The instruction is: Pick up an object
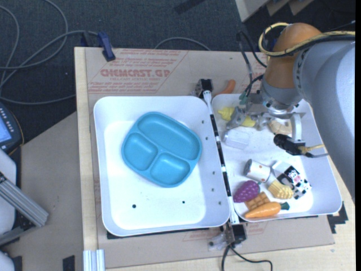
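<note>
My gripper hangs low over the far part of the right bin. It is just right of a yellow toy and above a pale clear piece. Nothing can be seen held in it. Toward the front of the same bin lie a white cylinder with a red end, a purple grape bunch, an orange carrot, a yellow corn piece and a black-and-white toy.
The left bin holds a blue divided plate. An orange piece lies outside the bins at the far edge. The grey arm covers the right bin's far right corner.
</note>
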### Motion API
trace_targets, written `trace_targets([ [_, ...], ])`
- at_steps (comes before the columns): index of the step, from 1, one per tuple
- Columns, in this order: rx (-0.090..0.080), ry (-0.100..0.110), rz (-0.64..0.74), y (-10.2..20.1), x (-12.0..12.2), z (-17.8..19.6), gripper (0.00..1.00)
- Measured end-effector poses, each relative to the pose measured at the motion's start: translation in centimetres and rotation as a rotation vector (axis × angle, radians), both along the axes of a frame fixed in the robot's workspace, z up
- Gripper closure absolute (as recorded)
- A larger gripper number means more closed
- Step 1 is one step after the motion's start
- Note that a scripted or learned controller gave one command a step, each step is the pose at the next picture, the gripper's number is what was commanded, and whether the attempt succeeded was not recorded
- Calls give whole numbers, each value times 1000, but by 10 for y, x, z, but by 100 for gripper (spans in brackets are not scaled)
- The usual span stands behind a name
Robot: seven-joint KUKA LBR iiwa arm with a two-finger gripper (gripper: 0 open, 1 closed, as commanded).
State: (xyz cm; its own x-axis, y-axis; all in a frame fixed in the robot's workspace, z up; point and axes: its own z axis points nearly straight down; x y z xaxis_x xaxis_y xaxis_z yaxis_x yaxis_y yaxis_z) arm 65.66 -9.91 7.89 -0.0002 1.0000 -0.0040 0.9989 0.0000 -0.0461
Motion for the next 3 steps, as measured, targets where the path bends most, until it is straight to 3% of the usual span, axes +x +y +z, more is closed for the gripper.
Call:
trace_targets([
  [1, 10, 1, 3, -4, 0, 0, 0],
  [3, 13, 0, 5, -8, 1, 0, 0],
])
